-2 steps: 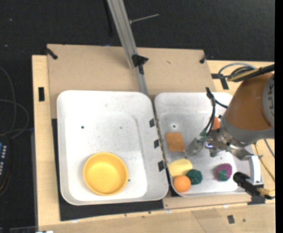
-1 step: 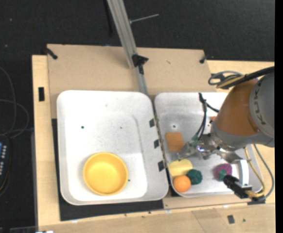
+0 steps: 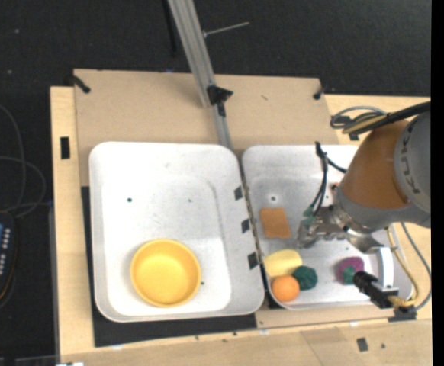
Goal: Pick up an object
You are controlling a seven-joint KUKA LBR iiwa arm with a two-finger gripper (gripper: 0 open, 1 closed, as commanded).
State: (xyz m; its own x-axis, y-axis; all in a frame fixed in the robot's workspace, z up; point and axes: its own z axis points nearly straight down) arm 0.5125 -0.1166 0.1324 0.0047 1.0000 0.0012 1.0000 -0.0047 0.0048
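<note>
We see the pincer (image 3: 313, 231) above the right bin (image 3: 283, 170), just right of the brown block (image 3: 275, 223); whether it grips, we cannot tell. Open floor lies behind the block.

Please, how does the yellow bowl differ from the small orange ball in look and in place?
The yellow bowl is wide and hollow, open upward; the orange ball is much smaller and round. The bowl sits alone in the left bin; the ball lies in the right bin, crowded against a pale yellow piece and a dark green thing. Both lie near their bins' front edges.
</note>
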